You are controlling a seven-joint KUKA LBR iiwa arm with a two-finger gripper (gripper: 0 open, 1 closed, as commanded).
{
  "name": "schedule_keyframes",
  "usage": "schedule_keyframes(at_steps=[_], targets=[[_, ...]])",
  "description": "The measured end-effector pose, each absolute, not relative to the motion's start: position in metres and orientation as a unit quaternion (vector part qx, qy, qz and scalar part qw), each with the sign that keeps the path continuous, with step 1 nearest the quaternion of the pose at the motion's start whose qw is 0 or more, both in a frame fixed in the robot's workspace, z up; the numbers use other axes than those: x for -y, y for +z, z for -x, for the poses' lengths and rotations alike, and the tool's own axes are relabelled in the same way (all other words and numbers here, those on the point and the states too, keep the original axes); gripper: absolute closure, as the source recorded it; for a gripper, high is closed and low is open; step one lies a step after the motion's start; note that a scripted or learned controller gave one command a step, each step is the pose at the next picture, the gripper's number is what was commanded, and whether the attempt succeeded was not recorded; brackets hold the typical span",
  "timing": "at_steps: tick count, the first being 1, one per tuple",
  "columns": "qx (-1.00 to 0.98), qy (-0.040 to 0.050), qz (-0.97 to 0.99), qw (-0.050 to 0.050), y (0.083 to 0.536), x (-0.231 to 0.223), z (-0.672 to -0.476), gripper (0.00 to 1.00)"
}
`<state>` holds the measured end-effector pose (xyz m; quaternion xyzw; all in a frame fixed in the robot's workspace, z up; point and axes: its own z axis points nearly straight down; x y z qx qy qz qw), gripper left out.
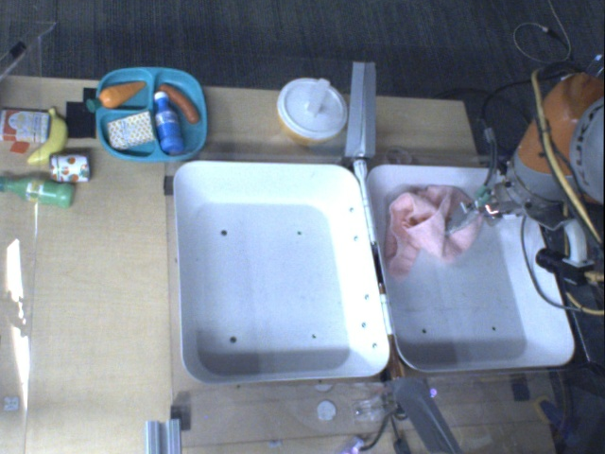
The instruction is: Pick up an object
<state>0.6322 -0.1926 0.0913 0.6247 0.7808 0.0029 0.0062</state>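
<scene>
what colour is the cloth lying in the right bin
Pale pink; the cloth shows in the camera view, bunched at the right bin's far end.

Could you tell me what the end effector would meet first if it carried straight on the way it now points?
Probably the pink cloth: the end effector points leftward at its edge, though its height above it is unclear.
</scene>
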Motion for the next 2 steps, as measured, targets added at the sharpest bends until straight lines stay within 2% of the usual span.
schedule_keyframes(at_steps=[1, 2], targets=[[-0.750, 0.0013, -0.662, 0.003, 0.153, 0.168, -0.644, 0.00], [-0.802, 0.0029, -0.597, 0.006, 0.091, 0.180, -0.642, 0.00]])
